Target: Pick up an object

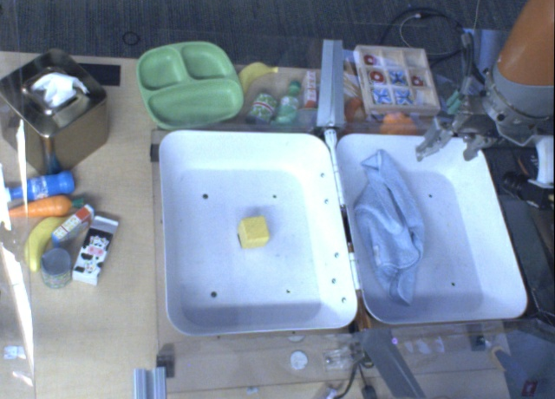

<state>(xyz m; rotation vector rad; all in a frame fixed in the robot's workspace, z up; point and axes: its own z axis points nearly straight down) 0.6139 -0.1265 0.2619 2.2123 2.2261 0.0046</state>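
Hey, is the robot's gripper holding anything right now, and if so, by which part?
Nothing is held. The gripper hangs open at the right bin's far rim, apart from the crumpled blue-grey cloth.

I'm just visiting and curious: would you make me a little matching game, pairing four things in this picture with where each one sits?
Things:
1. yellow block
2. blue cloth
3. green divided plate
4. banana

Places:
A. on the bench, left of both bins
B. in the left bin
C. behind the left bin
D. in the right bin

Pairs: 1-B, 2-D, 3-C, 4-A
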